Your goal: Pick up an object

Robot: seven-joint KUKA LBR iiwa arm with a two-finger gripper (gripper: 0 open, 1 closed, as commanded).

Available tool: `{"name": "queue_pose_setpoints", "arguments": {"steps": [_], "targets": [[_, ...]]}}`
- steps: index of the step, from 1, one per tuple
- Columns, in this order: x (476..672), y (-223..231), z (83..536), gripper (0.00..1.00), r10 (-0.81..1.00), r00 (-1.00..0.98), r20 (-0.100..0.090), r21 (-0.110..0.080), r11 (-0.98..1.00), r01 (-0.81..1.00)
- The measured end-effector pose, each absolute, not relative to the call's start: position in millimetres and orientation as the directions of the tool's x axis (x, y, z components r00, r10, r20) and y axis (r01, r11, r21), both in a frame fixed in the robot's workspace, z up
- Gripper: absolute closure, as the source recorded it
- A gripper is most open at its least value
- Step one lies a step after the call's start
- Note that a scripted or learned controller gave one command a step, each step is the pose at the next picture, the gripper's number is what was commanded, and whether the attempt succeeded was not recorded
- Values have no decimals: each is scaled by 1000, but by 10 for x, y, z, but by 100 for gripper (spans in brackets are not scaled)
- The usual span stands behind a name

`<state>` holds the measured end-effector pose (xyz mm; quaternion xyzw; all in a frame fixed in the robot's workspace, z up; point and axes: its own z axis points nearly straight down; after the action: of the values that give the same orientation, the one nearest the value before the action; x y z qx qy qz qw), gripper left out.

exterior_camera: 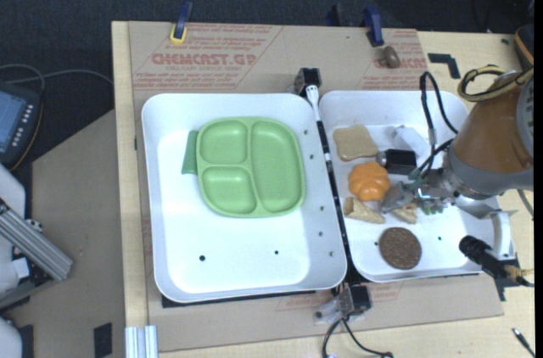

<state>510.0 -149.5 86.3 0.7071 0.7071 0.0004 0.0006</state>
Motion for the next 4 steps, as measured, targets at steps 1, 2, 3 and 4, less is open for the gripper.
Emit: {"name": "queue_pose_setpoints", "arguments": {"steps": [1,2,3,4], "targets": [[5094,-1499,955,100,1000,2,-2,2,-2,1000],[5039,-1434,1437,100,1000,-1,-2,5,1,1000],[5147,-1476,1974,100,1000,-2,-3,7,2,1000],[5159,-1478,2267,100,1000,-1,-2,5,1,1000]]}}
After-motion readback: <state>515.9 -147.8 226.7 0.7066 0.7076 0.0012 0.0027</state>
